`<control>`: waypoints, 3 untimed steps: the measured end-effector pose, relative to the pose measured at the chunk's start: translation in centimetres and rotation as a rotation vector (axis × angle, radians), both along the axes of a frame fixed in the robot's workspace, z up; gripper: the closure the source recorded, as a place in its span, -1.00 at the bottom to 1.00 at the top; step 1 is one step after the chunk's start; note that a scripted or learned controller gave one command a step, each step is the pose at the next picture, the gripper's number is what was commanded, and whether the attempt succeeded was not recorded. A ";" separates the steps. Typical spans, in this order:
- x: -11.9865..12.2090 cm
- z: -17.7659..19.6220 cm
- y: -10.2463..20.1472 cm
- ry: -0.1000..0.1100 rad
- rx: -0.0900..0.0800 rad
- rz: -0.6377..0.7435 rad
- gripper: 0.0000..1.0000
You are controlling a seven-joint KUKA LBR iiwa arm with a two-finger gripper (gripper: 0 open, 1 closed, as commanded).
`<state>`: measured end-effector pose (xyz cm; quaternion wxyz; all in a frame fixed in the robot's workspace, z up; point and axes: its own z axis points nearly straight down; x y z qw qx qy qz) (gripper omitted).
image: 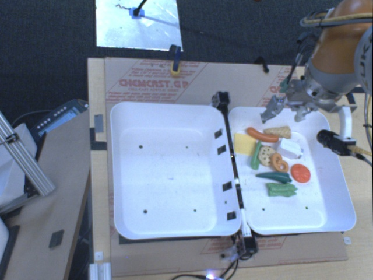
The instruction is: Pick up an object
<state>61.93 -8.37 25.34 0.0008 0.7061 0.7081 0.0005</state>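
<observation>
The right bin [326,212] holds a cluster of toy foods: a red sausage [262,135], a tan piece [279,132], a yellow block [245,144], a white block [289,149], a round orange pretzel-like piece [279,163], a red disc [300,172], a dark green pepper [273,177] and a lighter green piece [281,189]. My gripper [285,111] hangs open above the bin's back edge, just behind the sausage and tan piece, with nothing between its fingers.
The left bin [169,168] lies beside the right one, a black hinge strip [230,162] between them. A black cylinder [333,142] juts in over the right bin's right rim. A reflective sheet [137,16] lies behind the bench.
</observation>
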 end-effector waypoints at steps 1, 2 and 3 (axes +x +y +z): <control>0.1 1.1 0.0 -0.004 0.000 0.003 1.00; -2.8 16.5 6.4 -0.019 0.002 0.009 1.00; -6.2 6.3 14.2 0.009 0.003 0.009 1.00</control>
